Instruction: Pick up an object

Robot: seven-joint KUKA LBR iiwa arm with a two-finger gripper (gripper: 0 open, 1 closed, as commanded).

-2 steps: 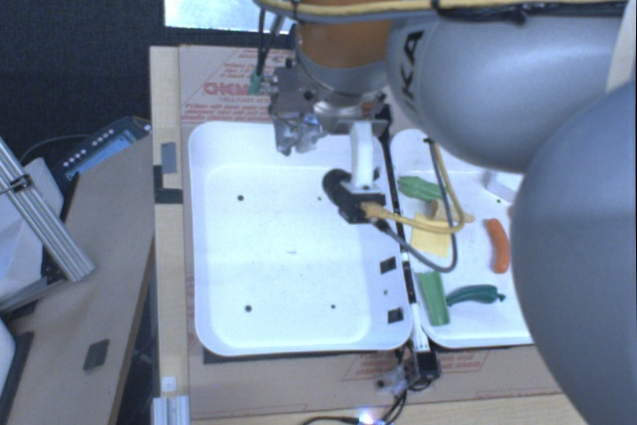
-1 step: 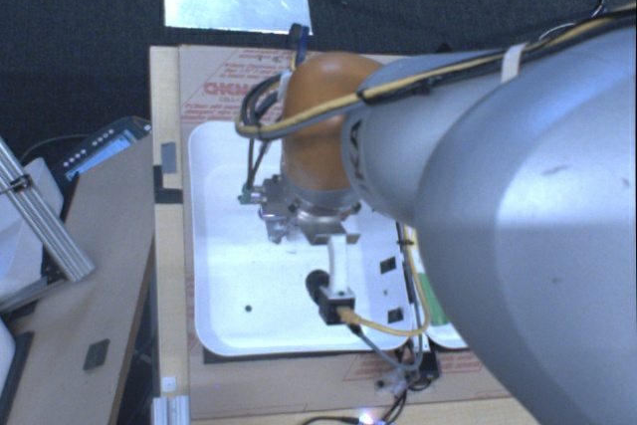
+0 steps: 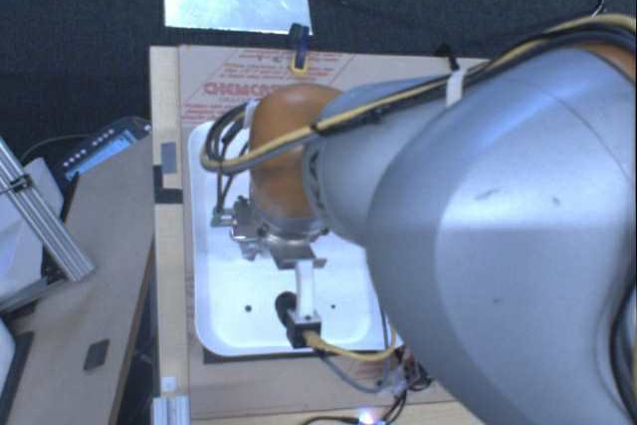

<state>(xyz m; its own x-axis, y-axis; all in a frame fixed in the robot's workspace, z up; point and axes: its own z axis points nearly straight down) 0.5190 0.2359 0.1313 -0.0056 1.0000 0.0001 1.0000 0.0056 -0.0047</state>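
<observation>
**Pincer low over the left bin, target hidden**

We note the arm (image 3: 478, 214) reaching in from the right and covering most of the view. Its orange band (image 3: 284, 149) sits above the white bin (image 3: 206, 314), and the pincer (image 3: 282, 249) hangs close over that bin's floor, near the middle. How wide the pincer stands, and whether it has hold of anything, we cannot tell; the wrist blocks our line. The bin rests on a printed cardboard sheet (image 3: 259, 75).

Where the object is: we judge it lies under or just behind the wrist, hidden by the arm. The bare floor on the near and left sides of the bin shows only two tiny dark specks, too small to name.

Step in hand, by our reckoning: the final descent and closing. To do it well:
- come straight down, no sideways drift
- keep clear of the bin wall
- close only once the object is bracketed
- lift slowly and check the load

Heading and long axis of the object: hidden, cannot tell. Ideally the pincer closes across the short side.
</observation>
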